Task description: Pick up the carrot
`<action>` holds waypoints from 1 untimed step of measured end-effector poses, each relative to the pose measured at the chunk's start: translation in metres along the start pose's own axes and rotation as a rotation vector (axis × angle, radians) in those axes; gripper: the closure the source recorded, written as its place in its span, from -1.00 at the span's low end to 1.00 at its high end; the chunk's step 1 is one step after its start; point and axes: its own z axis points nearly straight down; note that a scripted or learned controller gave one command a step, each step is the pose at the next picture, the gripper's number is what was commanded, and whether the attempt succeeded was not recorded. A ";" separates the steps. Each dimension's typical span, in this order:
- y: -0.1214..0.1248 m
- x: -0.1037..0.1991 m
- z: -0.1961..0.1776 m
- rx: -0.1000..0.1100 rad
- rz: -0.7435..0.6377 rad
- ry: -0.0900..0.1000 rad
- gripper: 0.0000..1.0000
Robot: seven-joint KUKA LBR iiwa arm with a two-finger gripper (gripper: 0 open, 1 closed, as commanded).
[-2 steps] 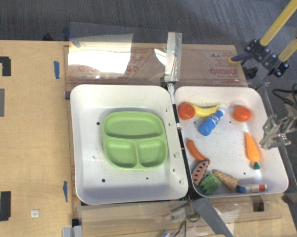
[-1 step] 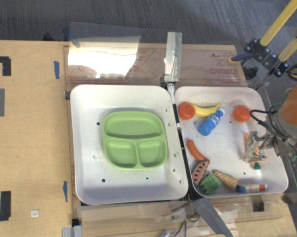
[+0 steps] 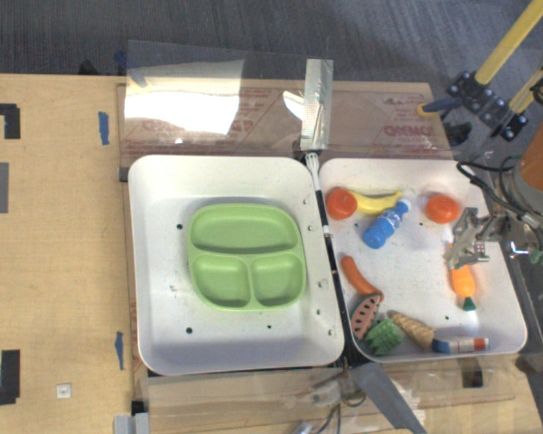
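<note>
Over the right bin, near its right wall, the gripper hangs just above the carrot, perhaps touching its top; whether its fingers are spread or closed I cannot tell. Left bin holds a green divided tray.

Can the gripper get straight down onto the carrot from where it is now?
Probably yes: the gripper hangs just above the carrot in the right bin, and nothing lies on or against the carrot.

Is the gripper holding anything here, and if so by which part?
Cannot be told. The gripper sits right at the carrot's upper end in the right bin, but no grasp is visible.
</note>
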 end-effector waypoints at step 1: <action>-0.005 -0.006 0.057 -0.001 -0.358 0.000 1.00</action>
